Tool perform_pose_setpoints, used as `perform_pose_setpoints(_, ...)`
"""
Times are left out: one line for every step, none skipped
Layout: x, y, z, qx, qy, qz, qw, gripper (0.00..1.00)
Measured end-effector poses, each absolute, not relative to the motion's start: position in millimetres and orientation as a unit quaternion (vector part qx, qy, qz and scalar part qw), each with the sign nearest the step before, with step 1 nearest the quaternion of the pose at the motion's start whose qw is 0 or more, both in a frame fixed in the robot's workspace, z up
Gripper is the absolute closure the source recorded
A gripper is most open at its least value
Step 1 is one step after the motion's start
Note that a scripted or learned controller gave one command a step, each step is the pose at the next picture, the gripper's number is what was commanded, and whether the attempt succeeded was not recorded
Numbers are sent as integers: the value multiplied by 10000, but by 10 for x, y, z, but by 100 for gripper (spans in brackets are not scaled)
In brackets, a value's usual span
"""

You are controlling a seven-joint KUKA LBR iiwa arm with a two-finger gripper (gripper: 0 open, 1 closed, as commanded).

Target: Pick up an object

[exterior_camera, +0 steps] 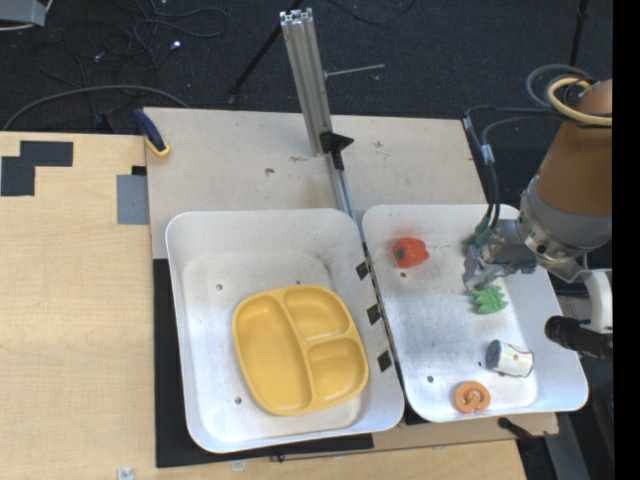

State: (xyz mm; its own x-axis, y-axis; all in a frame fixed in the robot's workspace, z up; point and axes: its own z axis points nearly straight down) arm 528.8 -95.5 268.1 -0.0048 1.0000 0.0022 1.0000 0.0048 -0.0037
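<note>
Gripper [484, 271] hangs just above green object [489, 300]; right bin [440, 388].

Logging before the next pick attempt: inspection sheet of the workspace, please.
Surface: two shallow white bins side by side, left bin and right bin, on a tan bench.
Job's things: in the right bin, red object, green object, white and grey object, orange ring.
Clutter: yellow divided tray in the left bin.
Grippers: gripper low over the right bin, just above the green object; grasp not visible.
Cables: dark cables on the floor behind the bench.
Surroundings: metal post, wooden board at left.
</note>
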Motion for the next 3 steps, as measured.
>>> perform_pose_setpoints(5298,-399,2689,-7051,-7091,5,20,100)
perform_pose_setpoints(5411,152,2508,-7055,-7087,16,27,100)
perform_pose_setpoints(5456,671,2542,-7052,-7090,7,15,100)
